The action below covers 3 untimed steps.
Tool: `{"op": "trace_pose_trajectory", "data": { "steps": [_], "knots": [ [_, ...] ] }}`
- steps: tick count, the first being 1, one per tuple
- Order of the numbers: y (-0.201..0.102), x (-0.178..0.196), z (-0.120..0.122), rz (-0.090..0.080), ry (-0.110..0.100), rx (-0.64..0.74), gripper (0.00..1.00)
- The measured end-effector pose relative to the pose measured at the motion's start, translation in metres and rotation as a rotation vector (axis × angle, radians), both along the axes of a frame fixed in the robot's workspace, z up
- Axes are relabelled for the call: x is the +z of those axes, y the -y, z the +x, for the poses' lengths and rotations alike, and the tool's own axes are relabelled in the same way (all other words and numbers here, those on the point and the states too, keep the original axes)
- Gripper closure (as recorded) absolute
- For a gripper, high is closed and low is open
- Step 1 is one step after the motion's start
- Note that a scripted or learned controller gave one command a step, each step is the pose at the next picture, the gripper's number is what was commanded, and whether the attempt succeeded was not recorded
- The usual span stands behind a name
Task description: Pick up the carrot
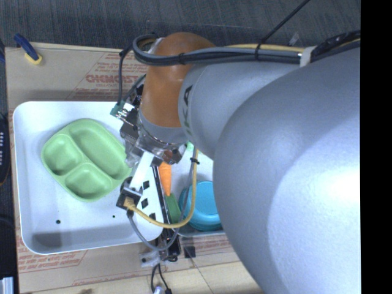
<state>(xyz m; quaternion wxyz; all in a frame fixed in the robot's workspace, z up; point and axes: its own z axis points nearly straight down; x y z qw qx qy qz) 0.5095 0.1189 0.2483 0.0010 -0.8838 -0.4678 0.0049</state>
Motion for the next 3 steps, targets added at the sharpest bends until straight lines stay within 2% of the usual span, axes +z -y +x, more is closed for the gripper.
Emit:
{"op": "trace_pose_trajectory", "data": {
  "steps": [1,2,3],
  "knots": [
    [-0.078,0.030,-0.035,0.001,0.000,-0.111,1.00],
    [-0.099,-0.065,-0.036,-0.009,-0.005,-0.469,1.00],
    [-0.064,-0.014,-0.003,-0.007,0.003,-0.758,1.00]
  ]
}}
